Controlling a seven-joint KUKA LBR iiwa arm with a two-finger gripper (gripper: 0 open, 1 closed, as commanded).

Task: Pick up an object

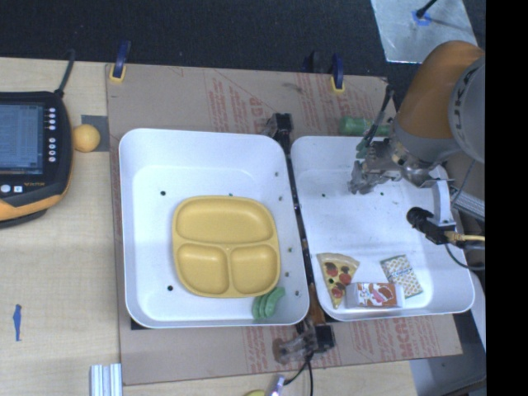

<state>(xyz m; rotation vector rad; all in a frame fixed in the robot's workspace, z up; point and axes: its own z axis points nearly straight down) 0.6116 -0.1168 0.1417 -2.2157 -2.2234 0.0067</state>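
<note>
Objects to pick: a pizza-slice toy (337, 275), a red-and-white packet (374, 294) and a patterned packet (402, 275) lie in the right bin (330, 209), grouped at its 6 o'clock edge.
Pizza-slice toy: at 7 o'clock in the right bin, near the wall shared with the left bin (144, 221).
Red-and-white packet: just beside the pizza slice, toward 3 o'clock from it, close to the bin's near rim.
Patterned packet: at 5 o'clock in the right bin, just beside the red-and-white packet.
Jaws: the gripper (364, 180) hangs over the right bin at its 12 o'clock part, well apart from the three objects; nothing shows between the jaws, and I cannot tell whether they are open or closed.
Arm: the grey wrist with its orange band (437, 81) enters from 3 o'clock and covers the right bin's 2 o'clock corner.
In the way: a black cable fitting (425, 223) sits over the right bin at 3 o'clock, above the patterned packet.
Left bin: a yellow divided tray (224, 244) fills its middle; a green object (268, 304) lies at 5 o'clock, touching the tray's corner.
Open room: bare white floor lies in the right bin's centre, between the gripper and the objects.
Desk: a tablet controller (29, 155) and an orange ball (86, 137) rest at 9 o'clock, outside the bins.
</note>
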